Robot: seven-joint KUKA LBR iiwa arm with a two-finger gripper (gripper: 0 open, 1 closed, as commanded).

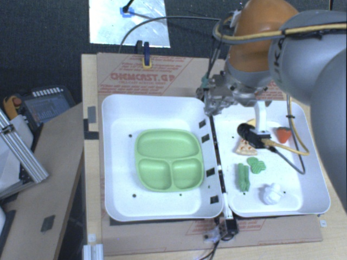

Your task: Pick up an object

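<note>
We cannot tell the state of the jaws [212, 108]. The green bean pod [243, 177] lies in the right bin [312, 196]; it looks light and stiff, so we grasp across its middle.

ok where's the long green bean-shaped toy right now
The long green bean-shaped toy lies in the right white bin, just below-left of the green leafy toy and left of the small white toy.

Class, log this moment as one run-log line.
gripper: above right bin's left edge | grasp: none seen | green tray: left bin
</note>
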